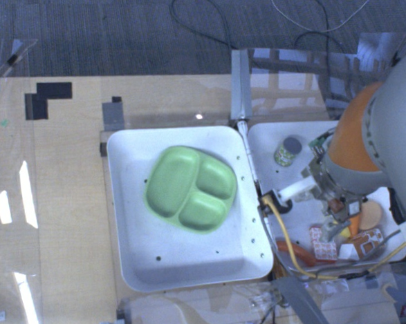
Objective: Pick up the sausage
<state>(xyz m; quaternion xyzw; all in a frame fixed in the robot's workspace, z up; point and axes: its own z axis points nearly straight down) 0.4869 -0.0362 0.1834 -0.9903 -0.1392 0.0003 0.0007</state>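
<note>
Jaws are hanging somewhere under the wrist of the gripper (335, 214), and I cannot tell whether they are spread or pressed together, because the grey arm (395, 130) with its orange band is blocking my sight of them. Nothing is showing between them that I could call a catch.

Everything that matters is sitting in the bin under the arm (264, 143). The sausage (297, 252), as I am reading it, is the reddish-orange stick lying flat in that bin's near corner on the side of the other bin, slanting across the floor. A yellow cable (275, 222) is looping across that same corner, just beside it. A heap of toy food and small packets (347, 241) is crowding the near side of that bin further along, and a small can (287, 152) is standing toward that bin's far side.

I am judging the sausage to be a light toy piece, probably smooth plastic or rubber, so it is likely rolling or squirting sideways if pinched off-centre. Taking it across its narrow width, at the middle of its length, is looking like the safest hold. With the bin wall and cable so close, the approach is probably needing to come straight down.
</note>
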